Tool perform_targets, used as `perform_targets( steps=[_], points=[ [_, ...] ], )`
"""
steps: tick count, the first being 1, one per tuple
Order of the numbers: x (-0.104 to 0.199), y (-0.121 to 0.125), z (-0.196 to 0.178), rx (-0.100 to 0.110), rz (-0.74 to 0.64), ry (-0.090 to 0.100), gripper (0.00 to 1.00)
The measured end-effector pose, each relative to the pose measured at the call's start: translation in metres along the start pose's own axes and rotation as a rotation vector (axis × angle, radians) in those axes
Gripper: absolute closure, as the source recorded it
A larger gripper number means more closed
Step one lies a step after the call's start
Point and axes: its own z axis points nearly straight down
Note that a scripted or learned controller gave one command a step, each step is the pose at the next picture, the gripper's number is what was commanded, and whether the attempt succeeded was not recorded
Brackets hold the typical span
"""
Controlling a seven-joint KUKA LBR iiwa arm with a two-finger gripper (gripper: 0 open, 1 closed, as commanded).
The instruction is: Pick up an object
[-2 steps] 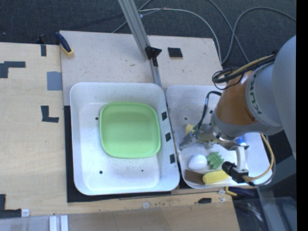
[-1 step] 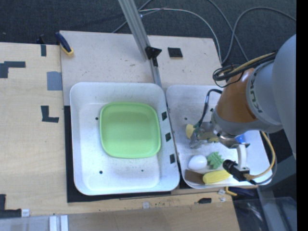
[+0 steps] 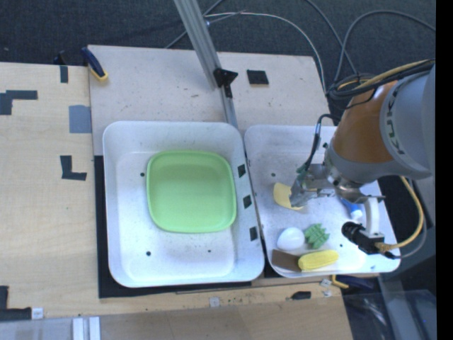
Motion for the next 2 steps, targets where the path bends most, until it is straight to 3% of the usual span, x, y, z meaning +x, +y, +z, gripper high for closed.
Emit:
perform_targets(
  steps=[2],
  points=[
    [0.002, -0.002, -0.071, -0.004, 0.003, 0.001, 1.00]
  ],
)
